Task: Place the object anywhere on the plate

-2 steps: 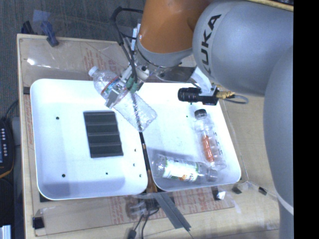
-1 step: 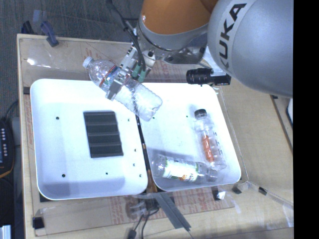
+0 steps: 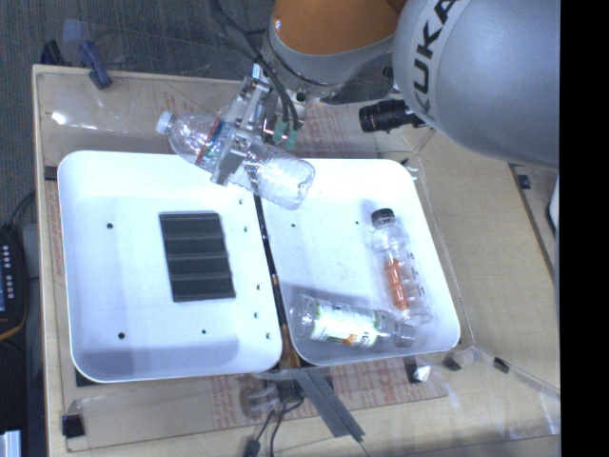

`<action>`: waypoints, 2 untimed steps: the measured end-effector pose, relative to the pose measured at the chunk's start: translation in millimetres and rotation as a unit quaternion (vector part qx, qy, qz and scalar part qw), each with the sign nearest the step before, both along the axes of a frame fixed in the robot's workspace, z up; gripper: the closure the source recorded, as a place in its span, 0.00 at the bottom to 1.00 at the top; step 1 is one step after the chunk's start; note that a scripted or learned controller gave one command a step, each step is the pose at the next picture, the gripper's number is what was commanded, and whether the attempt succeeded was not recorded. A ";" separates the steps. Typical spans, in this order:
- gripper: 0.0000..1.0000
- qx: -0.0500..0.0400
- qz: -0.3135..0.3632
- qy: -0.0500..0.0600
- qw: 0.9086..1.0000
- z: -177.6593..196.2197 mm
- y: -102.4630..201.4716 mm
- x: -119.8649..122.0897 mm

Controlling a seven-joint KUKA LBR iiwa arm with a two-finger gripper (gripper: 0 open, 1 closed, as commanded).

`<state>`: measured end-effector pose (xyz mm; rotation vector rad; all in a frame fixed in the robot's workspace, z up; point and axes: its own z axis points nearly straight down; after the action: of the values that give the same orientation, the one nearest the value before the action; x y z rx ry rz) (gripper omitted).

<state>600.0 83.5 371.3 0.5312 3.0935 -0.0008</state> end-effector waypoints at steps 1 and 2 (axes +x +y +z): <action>1.00 0.000 0.225 0.001 0.974 8.2 -32.4 -28.6; 1.00 -0.001 0.372 0.001 0.928 7.3 -81.4 -38.8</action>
<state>561.2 2.0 378.6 -0.6570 3.0716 -0.0017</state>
